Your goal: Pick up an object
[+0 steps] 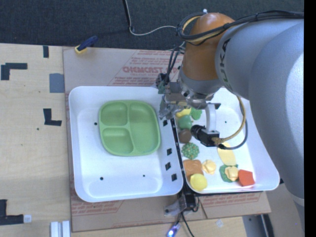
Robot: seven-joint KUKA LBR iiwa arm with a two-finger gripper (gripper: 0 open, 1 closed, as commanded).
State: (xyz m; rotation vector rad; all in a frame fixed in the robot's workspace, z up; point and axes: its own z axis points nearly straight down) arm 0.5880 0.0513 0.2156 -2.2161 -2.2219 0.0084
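My gripper (178, 110) hangs below the orange wrist band, low over the near-left part of the right bin (261, 168), just beside the divider between the bins. Right under it lie a yellow piece (183, 113) and a green piece (196, 114); the wrist hides how the fingers stand. Below them in the same bin sit a brown ball (186, 136), a green broccoli-like piece (190, 150), an orange-brown block (193, 167), a yellow ball (198, 182), a pale yellow slice (227, 156) and a red-orange block (246, 177).
The left bin (84, 132) holds a green sectioned plate (129, 127). A black cable (232, 137) loops from the wrist over the right bin. The big grey arm covers the right bin's far and right side. Cardboard lies under both bins.
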